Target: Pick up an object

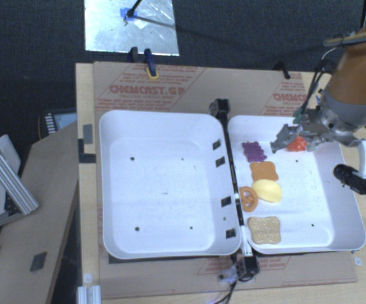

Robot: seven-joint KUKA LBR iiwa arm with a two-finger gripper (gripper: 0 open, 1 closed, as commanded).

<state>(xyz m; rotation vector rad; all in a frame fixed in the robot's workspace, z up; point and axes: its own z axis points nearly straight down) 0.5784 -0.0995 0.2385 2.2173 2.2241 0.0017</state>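
The grey arm (354,87) with its orange band reaches in over the right bin (341,233), its wrist bent down so the gripper (292,139) hangs low near that bin's far wall; whether it is open or closed I cannot tell. A red-orange object (297,144) lies just beside the gripper, partly hidden by it. Further into the right bin sit a purple piece (254,150), an orange piece (263,170), a yellow lemon-like piece (268,190), a pretzel (248,198) and a toast slice (265,229), lined along its left wall. The bin's right half is open floor. The left bin (164,182) adjoins it on the counter (145,84)
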